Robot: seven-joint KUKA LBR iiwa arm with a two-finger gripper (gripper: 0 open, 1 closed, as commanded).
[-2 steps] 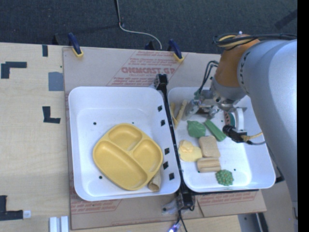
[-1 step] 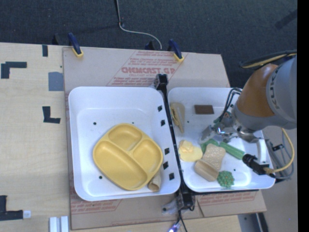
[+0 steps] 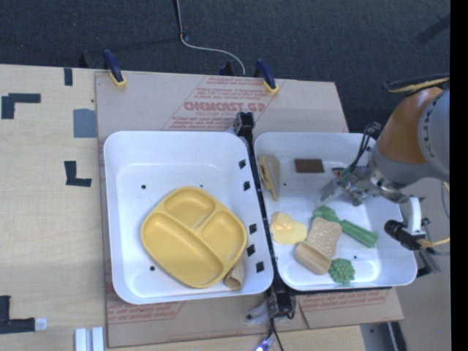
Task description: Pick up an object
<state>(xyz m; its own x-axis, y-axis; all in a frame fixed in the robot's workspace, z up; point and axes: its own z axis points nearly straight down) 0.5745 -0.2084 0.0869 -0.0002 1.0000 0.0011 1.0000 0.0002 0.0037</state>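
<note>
My gripper [image 3: 342, 189] hangs low over the right bin [image 3: 395, 269], near its right-hand middle, at the end of the grey arm with the orange band [image 3: 406, 134]. Just below it lies a green vegetable piece [image 3: 349, 227]. A tan bread slice [image 3: 320, 241] leans beside that, with a green broccoli floret [image 3: 341, 270] at the bin's front. A yellow blob [image 3: 287, 229] sits left of the bread. A brown rectangular piece [image 3: 308, 166] lies at the back, left of the gripper. A tan wedge [image 3: 268, 175] rests against the bin's left wall. Nothing is visibly held.
The left bin [image 3: 124, 159] holds a yellow divided plate [image 3: 192, 236], with a small tan piece [image 3: 235, 276] tucked under its front right edge. A black divider [image 3: 252, 189] runs between the bins. Blue clamps [image 3: 113, 68] pin the cardboard at the back.
</note>
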